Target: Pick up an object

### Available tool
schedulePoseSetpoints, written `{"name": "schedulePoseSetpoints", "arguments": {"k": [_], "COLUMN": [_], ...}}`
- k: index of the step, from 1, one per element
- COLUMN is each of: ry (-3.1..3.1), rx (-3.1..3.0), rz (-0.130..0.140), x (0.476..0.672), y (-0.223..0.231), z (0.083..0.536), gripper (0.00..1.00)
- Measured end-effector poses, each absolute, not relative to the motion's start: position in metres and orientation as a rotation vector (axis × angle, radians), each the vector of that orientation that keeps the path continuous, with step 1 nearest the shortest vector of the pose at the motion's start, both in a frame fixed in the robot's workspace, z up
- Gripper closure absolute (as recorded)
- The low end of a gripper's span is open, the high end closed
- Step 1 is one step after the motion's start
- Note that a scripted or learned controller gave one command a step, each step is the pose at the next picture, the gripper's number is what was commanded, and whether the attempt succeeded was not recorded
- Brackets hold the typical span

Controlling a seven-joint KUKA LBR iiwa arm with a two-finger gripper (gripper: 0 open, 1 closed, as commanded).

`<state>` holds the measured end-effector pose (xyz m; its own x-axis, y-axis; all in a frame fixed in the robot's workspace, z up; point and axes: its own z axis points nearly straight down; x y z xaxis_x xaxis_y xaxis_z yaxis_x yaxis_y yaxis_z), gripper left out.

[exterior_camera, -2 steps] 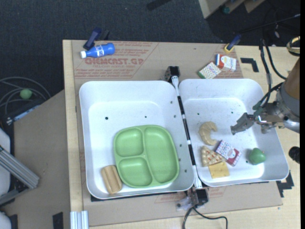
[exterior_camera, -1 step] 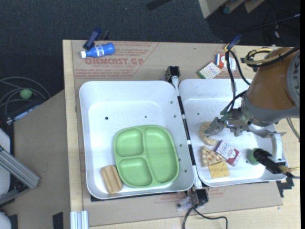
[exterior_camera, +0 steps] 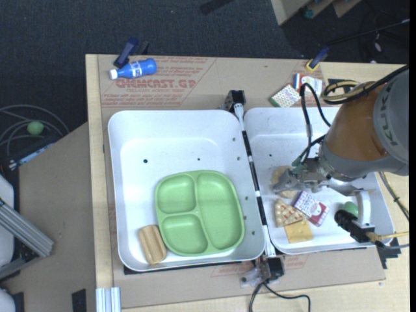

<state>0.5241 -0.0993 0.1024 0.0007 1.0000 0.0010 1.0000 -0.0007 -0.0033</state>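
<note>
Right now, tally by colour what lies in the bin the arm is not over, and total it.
Green: 1, the divided plate
Tan: 1, the block
Total: 2

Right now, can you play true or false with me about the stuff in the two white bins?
1. The green divided plastic plate lies in the view's left white bin. True.
2. The tan bread-shaped block sits on top of the plate. False: it lies beside the plate on the bin floor, at the near corner.
3. The blue and white bottle lies in the right white bin. False: it lies on the bench, outside both bins, beyond the left one.
4. The gripper is over the right bin. True.
5. The flat yellow square piece lies in the right bin. True.
</note>
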Motion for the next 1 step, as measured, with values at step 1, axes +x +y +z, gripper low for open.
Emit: {"name": "schedulePoseSetpoints", "arguments": {"k": [1], "ry": [-2.219], "rx": [-2.220], "rz": [0.002], "x": [0.5209], "y": [-0.0991], "z": [0.0842], "gripper": [0.00]}}
